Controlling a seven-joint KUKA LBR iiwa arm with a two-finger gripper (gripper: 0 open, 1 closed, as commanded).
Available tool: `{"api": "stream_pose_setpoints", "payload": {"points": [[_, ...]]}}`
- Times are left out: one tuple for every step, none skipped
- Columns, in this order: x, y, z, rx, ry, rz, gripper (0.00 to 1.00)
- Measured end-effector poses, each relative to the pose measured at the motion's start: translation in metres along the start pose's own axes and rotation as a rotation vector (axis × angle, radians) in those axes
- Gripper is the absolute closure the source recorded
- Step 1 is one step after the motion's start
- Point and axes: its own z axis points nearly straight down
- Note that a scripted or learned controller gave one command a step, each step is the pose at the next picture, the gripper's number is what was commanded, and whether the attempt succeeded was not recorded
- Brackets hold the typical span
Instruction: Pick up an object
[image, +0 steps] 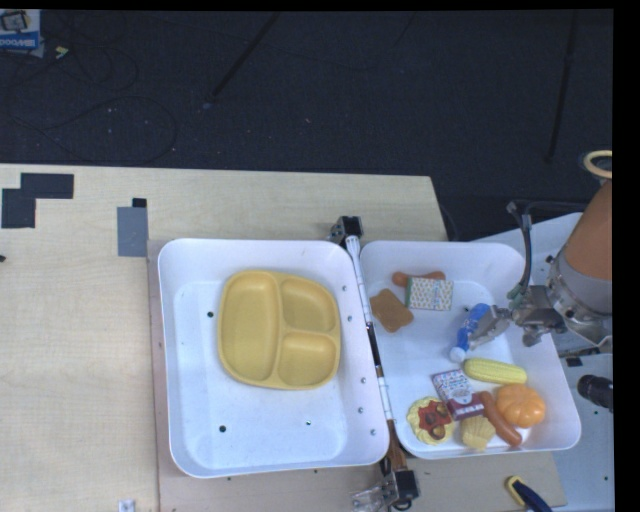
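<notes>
The right bin (430, 255) holds several toy foods. A blue bottle (475, 327) with a white cap lies right of centre, and a yellow corn cob (494, 371) lies just below it. An orange pepper (520, 405), a red sausage (498, 419), a pizza slice (430, 420) and a small printed packet (452, 384) crowd the near right corner. A brown toast (390, 310) and a patterned box (430, 294) lie at the far left. My gripper (512, 320) reaches in over the bin's right edge, its tip right beside the blue bottle's right end.
The left bin (190, 420) holds a yellow divided plate (280, 328). A metal clamp (348, 228) sits at the far end of the seam between the bins. The arm's orange band (600, 235) rises at the right edge. Bare wooden bench (70, 350) lies to the left.
</notes>
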Motion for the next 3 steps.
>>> {"api": "stream_pose_setpoints", "payload": {"points": [[-0.006,0.003,0.095,0.0,0.002,0.002,0.0],[-0.029,0.053,0.052,0.0,0.0,0.001,0.0],[-0.023,0.018,0.113,-0.002,0.002,0.0,0.0]]}}
